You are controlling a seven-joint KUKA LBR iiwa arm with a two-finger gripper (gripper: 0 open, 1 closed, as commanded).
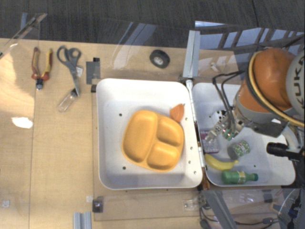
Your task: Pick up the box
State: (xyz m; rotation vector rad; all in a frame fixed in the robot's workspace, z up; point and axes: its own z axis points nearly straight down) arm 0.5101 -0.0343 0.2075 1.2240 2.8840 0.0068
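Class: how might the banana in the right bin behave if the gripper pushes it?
The banana looks curved, so it would probably pivot rather than slide straight. It lies close beside the green bottle, so a push may nudge that too. Its skin looks smooth, possibly slippery.

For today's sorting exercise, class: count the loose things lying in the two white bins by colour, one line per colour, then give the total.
Yellow: 2, the divided tray and the banana.
Orange: 1, a small orange piece.
Green: 2, the bottle and the can.
Purple: 1, a small box.
Total: 6.
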